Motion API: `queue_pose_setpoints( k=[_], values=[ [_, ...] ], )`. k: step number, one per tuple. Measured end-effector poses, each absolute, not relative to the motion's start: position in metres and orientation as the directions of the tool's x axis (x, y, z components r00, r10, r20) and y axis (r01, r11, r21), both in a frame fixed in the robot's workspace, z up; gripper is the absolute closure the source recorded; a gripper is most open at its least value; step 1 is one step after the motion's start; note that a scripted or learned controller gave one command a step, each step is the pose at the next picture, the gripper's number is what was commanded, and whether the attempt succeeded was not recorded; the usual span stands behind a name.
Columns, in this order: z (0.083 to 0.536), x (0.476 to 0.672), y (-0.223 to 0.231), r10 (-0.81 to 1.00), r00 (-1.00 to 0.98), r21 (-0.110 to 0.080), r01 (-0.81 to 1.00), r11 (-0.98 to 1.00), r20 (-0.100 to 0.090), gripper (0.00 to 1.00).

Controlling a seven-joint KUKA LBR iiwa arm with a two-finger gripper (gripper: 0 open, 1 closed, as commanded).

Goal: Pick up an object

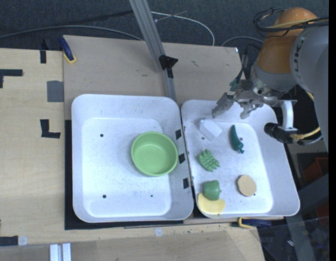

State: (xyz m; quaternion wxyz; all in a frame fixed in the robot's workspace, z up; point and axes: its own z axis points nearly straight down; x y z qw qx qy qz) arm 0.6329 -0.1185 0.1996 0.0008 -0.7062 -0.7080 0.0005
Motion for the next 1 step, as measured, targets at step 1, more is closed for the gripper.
queue_pose_setpoints(
  k=[1],
  values=[
    [0.1996,0.6329,-0.1185,1.0,-0.003,-0.002,1.0,0.003,0.0,0.0]
  ],
)
